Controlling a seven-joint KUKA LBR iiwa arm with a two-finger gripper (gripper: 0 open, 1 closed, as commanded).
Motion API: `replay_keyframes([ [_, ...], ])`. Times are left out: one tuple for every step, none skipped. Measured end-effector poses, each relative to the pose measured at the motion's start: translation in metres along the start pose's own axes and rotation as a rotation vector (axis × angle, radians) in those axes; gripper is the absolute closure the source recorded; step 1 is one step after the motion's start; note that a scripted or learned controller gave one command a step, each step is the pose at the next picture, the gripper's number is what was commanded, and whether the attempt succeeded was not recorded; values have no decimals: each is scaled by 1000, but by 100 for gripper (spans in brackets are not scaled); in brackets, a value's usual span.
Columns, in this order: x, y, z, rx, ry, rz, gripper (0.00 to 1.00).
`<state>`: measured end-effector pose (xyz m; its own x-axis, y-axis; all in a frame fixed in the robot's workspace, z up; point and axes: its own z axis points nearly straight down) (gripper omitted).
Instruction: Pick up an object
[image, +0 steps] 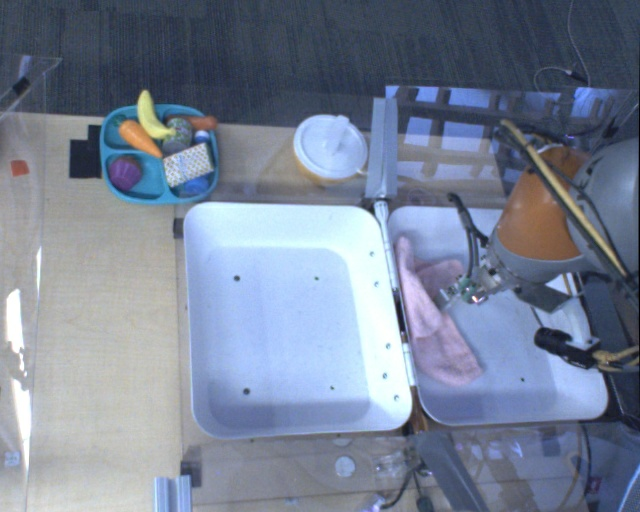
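The gripper hangs low in the right bin, right at the 3 o'clock edge of the pink cloth; whether it is wide or narrow, I cannot tell. The cloth is soft, rumpled and pale pink, lying as a long strip along that bin's 9 o'clock wall. The left bin lies beside it on the desk

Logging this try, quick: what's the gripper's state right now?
Gripper: down at the crumpled pink cloth in the right white bin; open, shut or holding cannot be told.
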<state>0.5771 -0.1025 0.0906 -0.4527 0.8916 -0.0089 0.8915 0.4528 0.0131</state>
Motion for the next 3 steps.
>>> replay_keyframes([
  [0,0,0,0,0,0,0],
  [0,0,0,0,0,0,0],
  [3,-40,-29,11,7,169,0],
])
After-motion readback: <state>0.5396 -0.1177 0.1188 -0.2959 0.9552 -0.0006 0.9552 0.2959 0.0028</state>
